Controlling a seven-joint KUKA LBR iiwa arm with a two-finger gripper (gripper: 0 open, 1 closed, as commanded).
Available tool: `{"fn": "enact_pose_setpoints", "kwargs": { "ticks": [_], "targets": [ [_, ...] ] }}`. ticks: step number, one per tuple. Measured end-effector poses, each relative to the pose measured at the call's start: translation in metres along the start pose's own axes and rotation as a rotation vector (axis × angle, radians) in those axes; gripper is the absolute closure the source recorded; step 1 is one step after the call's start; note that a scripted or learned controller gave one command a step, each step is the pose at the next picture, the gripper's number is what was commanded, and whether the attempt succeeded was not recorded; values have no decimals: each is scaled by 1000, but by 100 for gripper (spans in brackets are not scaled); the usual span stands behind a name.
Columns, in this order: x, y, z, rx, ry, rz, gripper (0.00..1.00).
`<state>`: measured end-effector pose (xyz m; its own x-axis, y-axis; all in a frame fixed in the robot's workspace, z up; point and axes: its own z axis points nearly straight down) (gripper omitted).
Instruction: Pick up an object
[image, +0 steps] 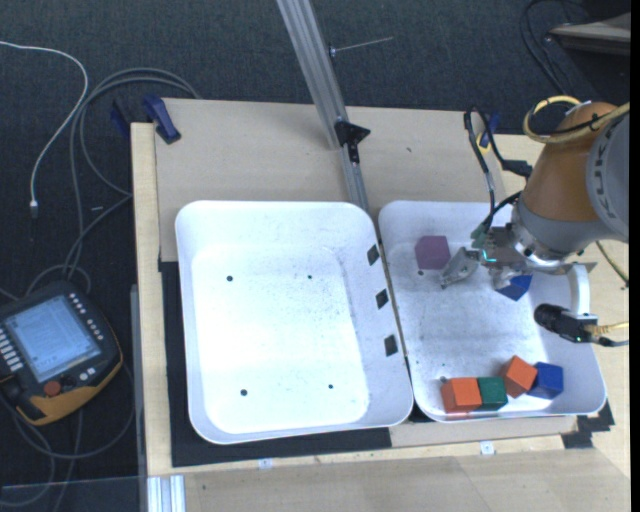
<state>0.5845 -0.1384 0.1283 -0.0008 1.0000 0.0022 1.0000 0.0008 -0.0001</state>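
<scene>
**Pick attempt in right bin: hand low over the upper half, no object secured**

Observed. The grey arm with the orange band reaches in from the right and has its hand (483, 262) low over the upper part of the right shallow white plastic bin (430, 330). One grey finger (458, 268) juts to the left, toward a small purple cube (432, 252) that sits just beside it, apart from it as far as can be judged. A small blue block (515, 287) lies at the other side of the hand, partly covered by the wrist. Whether the hand is released or clenched cannot be told from this angle; nothing is seen between the fingers.

Other stock. Along the near wall of the same bin lie an orange rectangular block (461, 394), a green cube (491, 391), an orange cube (520, 374) and a blue cube (548, 378), packed touching or nearly so. The left shallow white plastic bin (280, 320) rests alongside on the wooden worktop (250, 150).

Assessment. The purple cube is the likeliest target: it stands alone, with free floor on every side. To do the step well, the hand should be centred so the cube's flat faces fall squarely between the fingers, lowered fully before closing, then lifted straight. An off-centre closure would probably push the cube toward the bin's far wall instead of gripping it.
</scene>
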Motion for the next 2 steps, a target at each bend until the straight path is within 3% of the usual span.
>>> {"fn": "enact_pose_setpoints", "kwargs": {
  "ticks": [1, 2],
  "targets": [
    [46, 65, 30, -5, 0, -6, 0],
    [42, 64, 17, -4, -4, -2, 100]
  ]
}}
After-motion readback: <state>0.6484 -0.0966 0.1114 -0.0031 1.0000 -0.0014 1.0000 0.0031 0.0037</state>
